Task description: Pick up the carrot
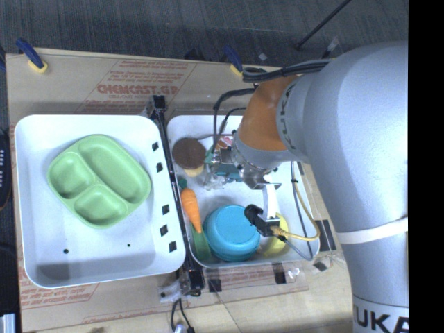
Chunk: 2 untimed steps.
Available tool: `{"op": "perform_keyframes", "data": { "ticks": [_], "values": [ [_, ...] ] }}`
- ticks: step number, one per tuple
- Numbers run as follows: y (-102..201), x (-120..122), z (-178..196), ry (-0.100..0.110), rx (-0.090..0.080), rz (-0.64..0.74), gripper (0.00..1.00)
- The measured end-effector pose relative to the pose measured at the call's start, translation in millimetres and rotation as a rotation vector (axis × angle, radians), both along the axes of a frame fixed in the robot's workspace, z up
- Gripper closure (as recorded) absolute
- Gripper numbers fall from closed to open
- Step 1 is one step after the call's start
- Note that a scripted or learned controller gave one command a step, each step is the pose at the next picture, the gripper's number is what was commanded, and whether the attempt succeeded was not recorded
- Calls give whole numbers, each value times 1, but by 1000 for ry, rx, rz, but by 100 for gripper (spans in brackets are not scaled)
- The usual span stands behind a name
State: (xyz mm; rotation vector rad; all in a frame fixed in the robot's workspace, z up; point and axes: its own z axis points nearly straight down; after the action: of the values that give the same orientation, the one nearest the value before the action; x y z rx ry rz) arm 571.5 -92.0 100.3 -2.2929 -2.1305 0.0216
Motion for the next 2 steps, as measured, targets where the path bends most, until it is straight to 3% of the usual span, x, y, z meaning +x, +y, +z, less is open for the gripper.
{"op": "perform_keyframes", "data": {
  "ticks": [1, 2],
  "values": [
    [0, 0, 0, 0, -1, 1, 0],
    [0, 1, -9, -3, 1, -106, 0]
  ]
}}
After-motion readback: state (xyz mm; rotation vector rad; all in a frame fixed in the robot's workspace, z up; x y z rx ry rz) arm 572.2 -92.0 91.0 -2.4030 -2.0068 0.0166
